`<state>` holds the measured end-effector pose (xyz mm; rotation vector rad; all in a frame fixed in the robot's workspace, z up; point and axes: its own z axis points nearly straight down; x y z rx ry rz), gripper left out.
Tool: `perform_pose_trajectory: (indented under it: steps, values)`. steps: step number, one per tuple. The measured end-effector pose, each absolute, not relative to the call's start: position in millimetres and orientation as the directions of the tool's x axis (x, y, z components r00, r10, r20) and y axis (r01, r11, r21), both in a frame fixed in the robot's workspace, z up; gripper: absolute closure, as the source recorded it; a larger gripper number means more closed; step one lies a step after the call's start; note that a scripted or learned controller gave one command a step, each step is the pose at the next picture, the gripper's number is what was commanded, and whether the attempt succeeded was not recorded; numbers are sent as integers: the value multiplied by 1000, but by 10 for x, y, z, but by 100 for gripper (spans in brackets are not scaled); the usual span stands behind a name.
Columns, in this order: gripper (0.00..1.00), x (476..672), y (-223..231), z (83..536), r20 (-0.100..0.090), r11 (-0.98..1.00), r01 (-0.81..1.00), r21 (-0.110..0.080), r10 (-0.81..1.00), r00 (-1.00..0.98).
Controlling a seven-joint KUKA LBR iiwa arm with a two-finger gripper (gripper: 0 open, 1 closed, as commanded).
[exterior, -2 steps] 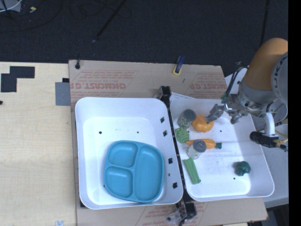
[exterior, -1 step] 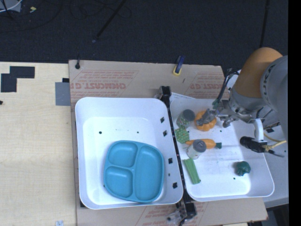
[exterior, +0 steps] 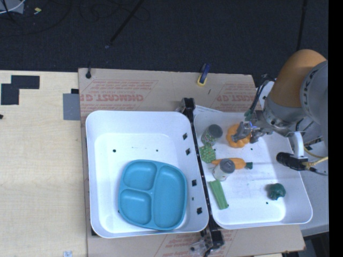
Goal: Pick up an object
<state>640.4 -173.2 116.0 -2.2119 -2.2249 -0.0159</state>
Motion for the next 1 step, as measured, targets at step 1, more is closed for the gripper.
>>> perform_pose_trajectory:
  steps: [1]
  values:
    - [100,6478,-1659,1689,-1,0,1000,3,1000,0]
